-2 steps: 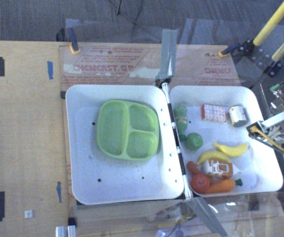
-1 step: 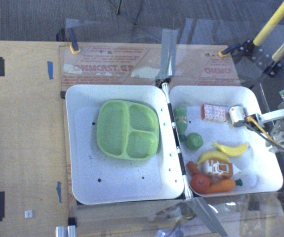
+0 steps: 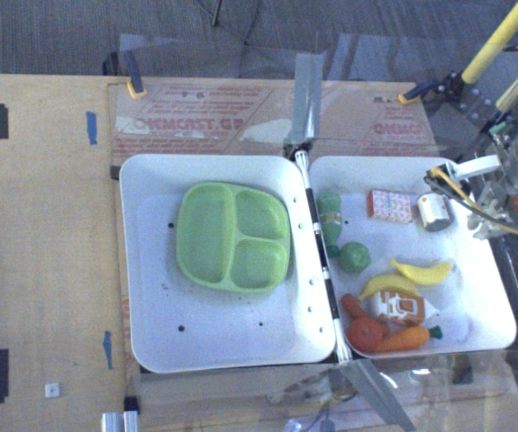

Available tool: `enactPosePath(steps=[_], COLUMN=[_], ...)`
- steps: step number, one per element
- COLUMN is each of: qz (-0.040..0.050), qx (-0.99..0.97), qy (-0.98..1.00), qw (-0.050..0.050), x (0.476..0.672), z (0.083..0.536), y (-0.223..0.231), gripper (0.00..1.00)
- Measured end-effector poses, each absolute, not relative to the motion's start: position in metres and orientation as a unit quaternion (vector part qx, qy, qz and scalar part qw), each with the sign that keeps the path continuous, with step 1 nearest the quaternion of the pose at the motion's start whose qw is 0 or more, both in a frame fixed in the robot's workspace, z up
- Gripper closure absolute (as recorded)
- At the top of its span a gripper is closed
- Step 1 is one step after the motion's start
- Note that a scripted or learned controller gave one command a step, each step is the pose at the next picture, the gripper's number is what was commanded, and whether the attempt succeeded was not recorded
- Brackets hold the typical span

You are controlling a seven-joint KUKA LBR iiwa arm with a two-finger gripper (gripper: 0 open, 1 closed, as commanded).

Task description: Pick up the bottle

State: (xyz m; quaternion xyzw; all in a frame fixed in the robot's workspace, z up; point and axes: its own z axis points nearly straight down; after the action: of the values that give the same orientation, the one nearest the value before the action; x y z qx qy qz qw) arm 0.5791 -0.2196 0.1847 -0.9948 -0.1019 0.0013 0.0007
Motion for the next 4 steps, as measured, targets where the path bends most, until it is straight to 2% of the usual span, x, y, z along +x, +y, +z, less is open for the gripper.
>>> enactPosePath(steps=[1,2,3,4], qz=[0.0019,0.0008,0.0004,0.0003], qx=[-0.995,-0.994,-0.993,-0.995], qy=[-0.104,-0.108,-0.117,-0.103], qw=[0.001,0.000,0.000,0.000], x=[0.580,0.587,0.631,0.661], z=[0.195,0.321,0.275,0.295], y=[-0.218,-0.181,-0.212,-0.221], gripper=[1.00,1.00,1.00,1.00])
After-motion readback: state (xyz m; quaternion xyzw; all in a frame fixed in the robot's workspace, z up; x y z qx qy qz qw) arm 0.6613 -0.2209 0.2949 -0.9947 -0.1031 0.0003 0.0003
